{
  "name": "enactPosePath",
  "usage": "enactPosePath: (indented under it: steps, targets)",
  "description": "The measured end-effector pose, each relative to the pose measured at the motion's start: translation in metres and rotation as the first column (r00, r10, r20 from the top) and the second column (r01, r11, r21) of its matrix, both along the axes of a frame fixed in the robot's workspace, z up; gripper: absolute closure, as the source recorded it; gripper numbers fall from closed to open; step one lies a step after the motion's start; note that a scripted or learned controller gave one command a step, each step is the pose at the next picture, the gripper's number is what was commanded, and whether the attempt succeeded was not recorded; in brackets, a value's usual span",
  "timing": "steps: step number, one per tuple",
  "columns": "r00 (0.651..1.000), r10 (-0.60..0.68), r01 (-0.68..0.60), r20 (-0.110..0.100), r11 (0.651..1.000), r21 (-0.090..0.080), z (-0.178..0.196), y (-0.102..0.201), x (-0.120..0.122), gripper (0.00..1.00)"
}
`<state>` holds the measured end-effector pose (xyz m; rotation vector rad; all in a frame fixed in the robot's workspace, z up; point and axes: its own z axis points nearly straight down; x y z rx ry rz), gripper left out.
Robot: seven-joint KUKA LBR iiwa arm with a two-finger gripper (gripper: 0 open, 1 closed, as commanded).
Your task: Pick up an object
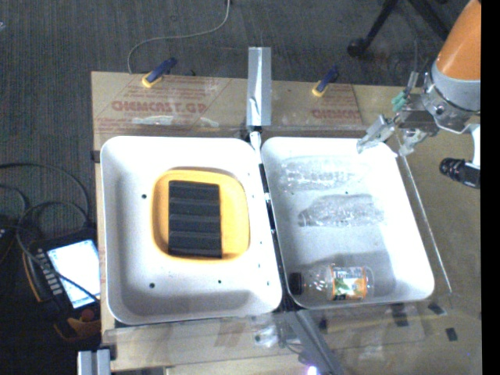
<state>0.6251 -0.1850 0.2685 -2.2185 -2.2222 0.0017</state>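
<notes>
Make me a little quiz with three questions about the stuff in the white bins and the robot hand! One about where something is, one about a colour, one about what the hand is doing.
1. Where does the clear bottle lie?
A. Left bin
B. Right bin, near edge
C. On the floor

2. What colour is the tray under the black block?
A. Yellow
B. Green
C. Blue

3. Where is the gripper?
A. Touching the bottle
B. Inside the left bin
C. At the right bin's far right corner, away from the bottle

Answers: 1 B, it lies at the right bin's near wall. 2 A, the tray around it is yellow. 3 C, its tips sit by that corner.
</notes>
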Motion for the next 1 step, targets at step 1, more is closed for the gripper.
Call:
enactPosePath:
  steps: [1]
  targets:
    - [1.000, 0.013, -0.013, -0.001, 1.000, 0.000, -0.0488, 0.0580, -0.0687, 0.00]
